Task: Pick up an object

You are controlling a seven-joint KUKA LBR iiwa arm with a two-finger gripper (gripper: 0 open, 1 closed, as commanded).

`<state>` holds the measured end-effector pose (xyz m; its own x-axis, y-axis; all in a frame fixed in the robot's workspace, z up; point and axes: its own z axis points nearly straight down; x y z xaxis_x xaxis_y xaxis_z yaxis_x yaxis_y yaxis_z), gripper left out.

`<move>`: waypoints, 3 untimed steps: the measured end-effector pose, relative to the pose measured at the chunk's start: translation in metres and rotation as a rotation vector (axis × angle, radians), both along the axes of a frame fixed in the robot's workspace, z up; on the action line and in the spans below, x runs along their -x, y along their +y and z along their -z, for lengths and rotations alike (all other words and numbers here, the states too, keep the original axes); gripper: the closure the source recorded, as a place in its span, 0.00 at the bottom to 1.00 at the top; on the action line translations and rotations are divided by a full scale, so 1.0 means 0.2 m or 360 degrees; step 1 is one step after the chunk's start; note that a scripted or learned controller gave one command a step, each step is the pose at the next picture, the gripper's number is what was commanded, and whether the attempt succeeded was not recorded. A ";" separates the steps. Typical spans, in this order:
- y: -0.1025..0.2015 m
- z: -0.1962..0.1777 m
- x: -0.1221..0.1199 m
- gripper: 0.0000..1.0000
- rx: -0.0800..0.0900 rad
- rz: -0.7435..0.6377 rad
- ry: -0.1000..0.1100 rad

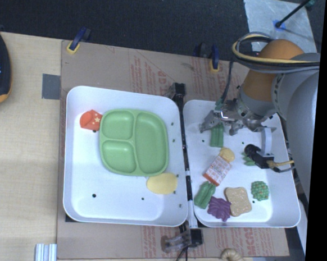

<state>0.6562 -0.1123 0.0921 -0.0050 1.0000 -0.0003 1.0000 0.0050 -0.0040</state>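
Reaching down into right bin (281, 212), fingers (217, 124) closed on green block (216, 137)

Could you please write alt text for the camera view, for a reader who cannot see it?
A grey and orange robot arm reaches from the right, its gripper low over a green item at the back of the right bin, which holds several small toy foods. The left bin holds a green divided plate.
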 end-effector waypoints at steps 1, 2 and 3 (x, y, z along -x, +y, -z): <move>-0.03 0.00 0.00 0.00 0.0002 0.0004 -0.0005; -0.04 0.00 0.00 0.00 0.0002 0.0004 -0.0005; -0.01 0.00 0.00 0.00 0.0000 0.0000 -0.0001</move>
<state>0.6562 -0.1142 0.0921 -0.0047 1.0000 -0.0005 1.0000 0.0047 -0.0037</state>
